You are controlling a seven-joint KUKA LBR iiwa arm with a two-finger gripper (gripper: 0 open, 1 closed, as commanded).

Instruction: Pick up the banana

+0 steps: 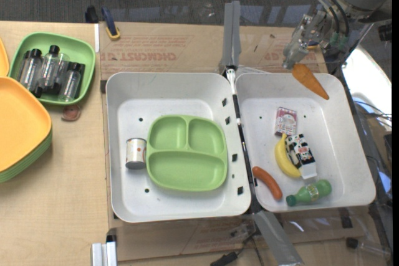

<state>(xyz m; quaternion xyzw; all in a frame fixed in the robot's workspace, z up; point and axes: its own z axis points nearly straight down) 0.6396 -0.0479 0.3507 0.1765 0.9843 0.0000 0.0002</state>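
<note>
The yellow banana (285, 159) lies in the right bin (349, 134), a little right of its middle. A small black-and-white carton (303, 152) rests against the banana's right side and partly covers it. My gripper (293, 61) hangs over the bin's far edge, well above and behind the banana. An orange carrot (310, 80) sits just below its tip, at the bin's back rim. Whether the gripper touches the carrot is unclear.
The right bin also holds a pink packet (286, 120), a red sausage (268, 182) and a green bottle (310, 192) near its front. In the left bin (118, 103) are a green divided plate (187, 152) and a small can (135, 152). A green tray of bottles (53, 67) and orange plates (22, 134) stand at far left.
</note>
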